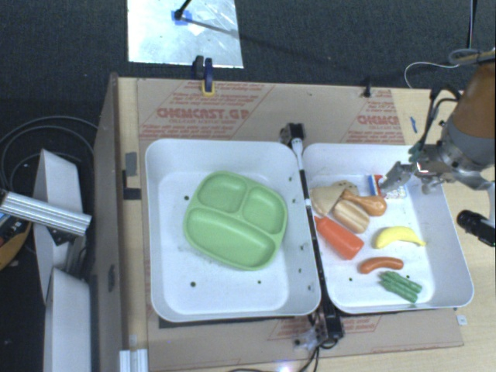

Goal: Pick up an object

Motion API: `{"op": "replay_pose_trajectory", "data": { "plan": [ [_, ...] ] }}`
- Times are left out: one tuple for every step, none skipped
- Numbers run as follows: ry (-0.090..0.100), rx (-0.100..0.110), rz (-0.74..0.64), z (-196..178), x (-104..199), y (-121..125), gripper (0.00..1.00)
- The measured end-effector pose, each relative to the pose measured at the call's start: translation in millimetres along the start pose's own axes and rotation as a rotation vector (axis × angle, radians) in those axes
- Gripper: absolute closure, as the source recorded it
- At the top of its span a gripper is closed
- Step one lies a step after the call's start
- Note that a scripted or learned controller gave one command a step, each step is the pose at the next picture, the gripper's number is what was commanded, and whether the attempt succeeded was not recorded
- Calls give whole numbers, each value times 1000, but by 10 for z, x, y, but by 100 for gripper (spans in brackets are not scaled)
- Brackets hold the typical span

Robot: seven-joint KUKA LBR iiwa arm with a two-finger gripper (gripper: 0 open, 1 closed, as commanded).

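Overhead: gripper [399, 175] low over right bin [449, 231], upper part, just beside small red-blue item [377, 184]; jaw state unclear. Toy food there: banana [399, 237], carrot [339, 237], sausage [380, 265], beans [401, 286]. Left bin [167, 208] holds green tray [235, 218]. Board [203, 113] reads "CHEMCAST GP".

The brown protective sheet [256, 103] under the two bins bore red print — "CHEMCAST GP" read at the upper left, and repeated at the upper right, less legibly

R bin [457, 242] food crowded centre, bare far corner, L bin [167, 208] green tray [235, 219] mid
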State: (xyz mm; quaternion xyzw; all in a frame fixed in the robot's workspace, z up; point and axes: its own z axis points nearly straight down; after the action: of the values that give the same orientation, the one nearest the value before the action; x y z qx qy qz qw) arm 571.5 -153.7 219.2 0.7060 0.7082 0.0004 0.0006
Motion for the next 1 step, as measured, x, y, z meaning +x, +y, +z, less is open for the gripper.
{"op": "replay_pose_trajectory", "data": {
  "plan": [
    [5, 12, -4, 1097, 475, -210, 0]
  ]
}}
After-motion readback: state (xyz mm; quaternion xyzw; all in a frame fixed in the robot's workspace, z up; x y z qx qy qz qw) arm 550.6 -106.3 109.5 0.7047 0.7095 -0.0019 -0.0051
